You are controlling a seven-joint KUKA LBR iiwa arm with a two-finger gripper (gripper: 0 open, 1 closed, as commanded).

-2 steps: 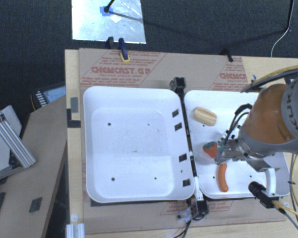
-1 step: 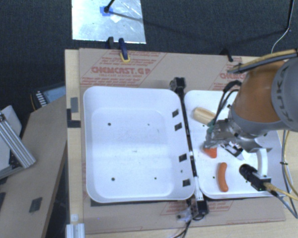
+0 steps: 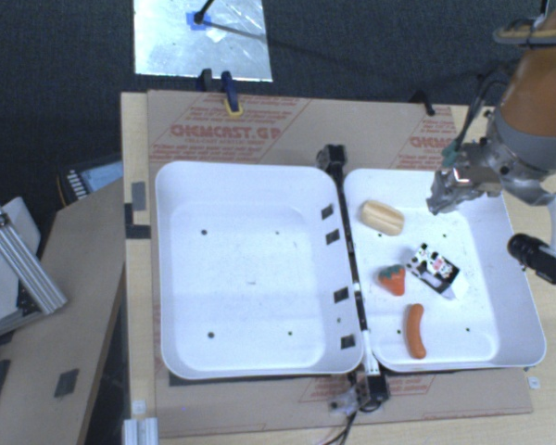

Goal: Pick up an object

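In the lower right of the frame an orange sausage (image 3: 415, 330) lies nearest in the right bin (image 3: 510, 341), then a strawberry (image 3: 393, 279) beside a black-and-white toy (image 3: 435, 269), then a bread roll (image 3: 382, 217), and beyond it the gripper (image 3: 442, 202), whose grip I cannot tell.

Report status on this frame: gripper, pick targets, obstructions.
Gripper above right bin's far edge, nothing seen in it. Bread roll, strawberry, black-and-white toy, sausage all lying in bin. No obstruction seen.
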